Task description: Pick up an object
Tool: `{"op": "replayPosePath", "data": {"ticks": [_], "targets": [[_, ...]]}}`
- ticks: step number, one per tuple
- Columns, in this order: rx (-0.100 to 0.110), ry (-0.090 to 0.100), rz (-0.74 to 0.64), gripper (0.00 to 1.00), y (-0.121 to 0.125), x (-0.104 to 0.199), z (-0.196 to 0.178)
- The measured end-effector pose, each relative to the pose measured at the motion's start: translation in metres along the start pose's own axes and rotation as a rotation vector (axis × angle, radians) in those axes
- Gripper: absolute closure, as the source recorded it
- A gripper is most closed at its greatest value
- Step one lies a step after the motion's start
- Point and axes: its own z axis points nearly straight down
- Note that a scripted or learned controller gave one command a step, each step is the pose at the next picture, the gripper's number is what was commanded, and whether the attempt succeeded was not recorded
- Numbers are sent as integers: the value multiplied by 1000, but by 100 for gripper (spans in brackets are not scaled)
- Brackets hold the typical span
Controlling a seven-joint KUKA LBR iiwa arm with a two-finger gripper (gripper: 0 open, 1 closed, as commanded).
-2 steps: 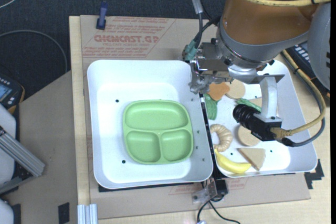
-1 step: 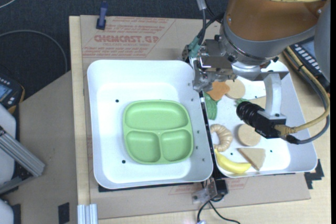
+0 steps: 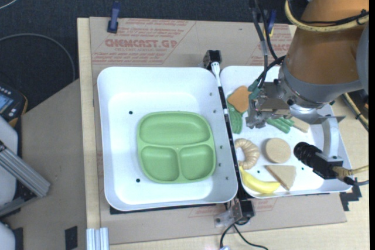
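Pale green divided plate (image 3: 174,146) in the white left bin (image 3: 111,126). Right bin (image 3: 328,181): yellow banana (image 3: 259,184), tan round slice (image 3: 277,150), orange piece (image 3: 238,99), green veg (image 3: 235,121) (arm's orange band (image 3: 325,32) too).

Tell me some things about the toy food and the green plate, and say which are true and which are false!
1. The green plate sits in the left bin. True.
2. The banana lies on the plate. False: it lies in the right bin, at its near edge.
3. The plate has three sections. True.
4. The tool is over the left bin. False: it is over the right bin.
5. The banana is blue. False: it is yellow.
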Motion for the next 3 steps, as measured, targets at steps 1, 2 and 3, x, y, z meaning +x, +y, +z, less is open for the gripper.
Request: {"op": "replayPosePath", "data": {"ticks": [1,2,3], "targets": [[-14,4,-14,100,1,34,-18],[-5,1,-6,100,59,-8,129],[-14,5,-15,100,7,31,48]]}}
